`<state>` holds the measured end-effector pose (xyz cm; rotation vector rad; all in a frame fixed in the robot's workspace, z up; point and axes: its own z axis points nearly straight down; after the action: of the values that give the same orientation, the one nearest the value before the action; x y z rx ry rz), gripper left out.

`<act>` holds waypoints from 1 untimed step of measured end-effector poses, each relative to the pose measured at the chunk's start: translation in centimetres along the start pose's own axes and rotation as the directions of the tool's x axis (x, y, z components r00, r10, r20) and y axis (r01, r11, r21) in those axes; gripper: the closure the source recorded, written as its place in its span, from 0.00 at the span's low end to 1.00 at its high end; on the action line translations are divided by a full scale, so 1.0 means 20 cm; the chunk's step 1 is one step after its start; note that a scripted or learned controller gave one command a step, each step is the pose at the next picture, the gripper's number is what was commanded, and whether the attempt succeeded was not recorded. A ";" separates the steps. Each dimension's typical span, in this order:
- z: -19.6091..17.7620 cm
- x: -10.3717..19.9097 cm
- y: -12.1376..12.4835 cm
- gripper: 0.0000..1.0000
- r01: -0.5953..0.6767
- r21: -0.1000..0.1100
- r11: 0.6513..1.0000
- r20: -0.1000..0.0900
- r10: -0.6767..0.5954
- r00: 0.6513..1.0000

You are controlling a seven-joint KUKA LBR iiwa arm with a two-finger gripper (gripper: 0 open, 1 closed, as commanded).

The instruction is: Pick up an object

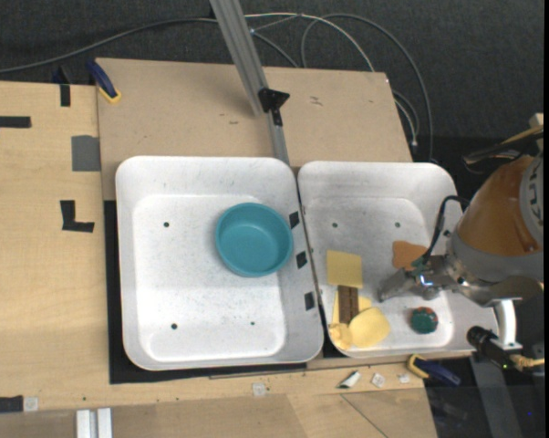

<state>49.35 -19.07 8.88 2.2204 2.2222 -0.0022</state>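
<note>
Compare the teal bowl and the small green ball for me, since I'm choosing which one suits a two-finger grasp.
The teal bowl is far larger than the small green ball. The bowl is open and hollow with a rim; the ball looks solid and round. The bowl sits alone in the left bin; the ball lies in the right bin among other items, just below the gripper. Both rest on a bin floor, ungrasped.

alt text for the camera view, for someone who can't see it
A grey and orange robot arm lowers its gripper into the right white bin, which holds a yellow square, a brown block, a yellow lump and a small green ball. The left bin holds a teal bowl.
</note>
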 end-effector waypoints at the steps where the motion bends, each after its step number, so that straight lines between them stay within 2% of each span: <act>1: -0.05 0.00 0.00 1.00 0.001 0.001 1.000 -0.002 -0.001 1.000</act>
<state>49.35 -19.00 9.93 2.2204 2.2248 -0.0014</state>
